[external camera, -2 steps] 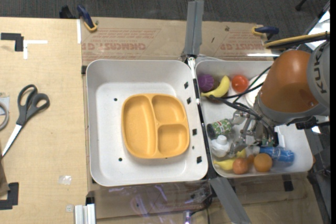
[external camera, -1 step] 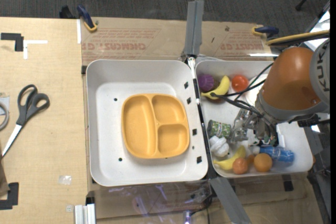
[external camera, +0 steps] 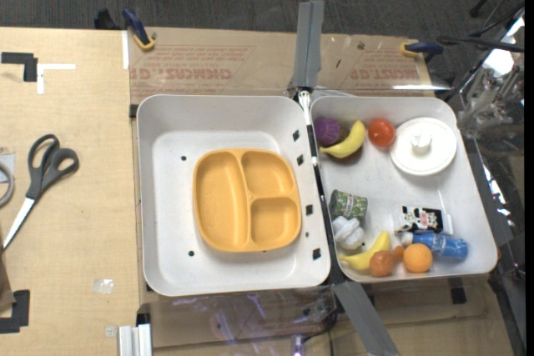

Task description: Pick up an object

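Gripper state: cannot tell.
Arm side: blurred grey hardware (external camera: 491,100) sits at the far right rim of the right bin (external camera: 476,179); too smeared to name its parts.
Nearest row, right bin: a blue bottle (external camera: 444,246) lies on its side, closest to that hardware's side. An orange (external camera: 417,258) touches the bottle, then a duller orange-brown ball (external camera: 382,264), then a yellow banana (external camera: 364,256) furthest from it.
Just beyond: a black-and-white carton (external camera: 421,219) lies flat above the bottle. A white lumpy item (external camera: 347,232), too small to identify, sits by the divider, with a green packet (external camera: 348,204) just behind it.
Far row, right bin: a white round lid (external camera: 424,147) with a knob lies nearest the hardware. Moving away from it come a red tomato (external camera: 381,132), a second banana (external camera: 347,142) and a purple fruit (external camera: 328,130) touching that banana.
Left bin (external camera: 158,204): well apart from the hardware, it holds a yellow three-compartment plate (external camera: 248,200).
Bench, furthest from the arm side: scissors (external camera: 40,175) with black handles.
Far edge: cardboard sheet (external camera: 217,67) with two blue clamps (external camera: 138,29).
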### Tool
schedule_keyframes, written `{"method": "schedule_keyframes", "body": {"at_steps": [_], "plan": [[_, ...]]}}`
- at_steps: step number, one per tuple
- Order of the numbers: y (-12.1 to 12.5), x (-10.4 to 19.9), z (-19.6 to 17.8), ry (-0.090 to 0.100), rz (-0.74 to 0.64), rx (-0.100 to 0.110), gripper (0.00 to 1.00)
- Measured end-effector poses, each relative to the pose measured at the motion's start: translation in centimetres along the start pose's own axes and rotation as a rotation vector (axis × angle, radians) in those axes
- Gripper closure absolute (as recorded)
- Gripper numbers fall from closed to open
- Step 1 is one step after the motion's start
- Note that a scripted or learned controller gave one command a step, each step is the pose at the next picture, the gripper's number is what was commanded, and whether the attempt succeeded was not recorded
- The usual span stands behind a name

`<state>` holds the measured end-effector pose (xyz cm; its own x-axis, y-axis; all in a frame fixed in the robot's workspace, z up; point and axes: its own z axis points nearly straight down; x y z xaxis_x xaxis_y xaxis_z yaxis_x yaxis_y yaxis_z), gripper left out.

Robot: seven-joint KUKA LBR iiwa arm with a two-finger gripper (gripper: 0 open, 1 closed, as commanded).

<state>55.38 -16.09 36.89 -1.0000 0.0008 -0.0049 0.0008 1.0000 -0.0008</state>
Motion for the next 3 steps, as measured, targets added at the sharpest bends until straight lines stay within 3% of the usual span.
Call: {"method": "schedule_keyframes", "body": {"at_steps": [1,2,3], "plan": [[-2.4,2.5,19.2,0.003,0.062,-0.001,1.0],[4.7,3.3,27.6,0.002,-0.079,-0.002,1.0],[2.0,-2.4,15.5,-0.001,-0.115,0.0,1.0]]}}
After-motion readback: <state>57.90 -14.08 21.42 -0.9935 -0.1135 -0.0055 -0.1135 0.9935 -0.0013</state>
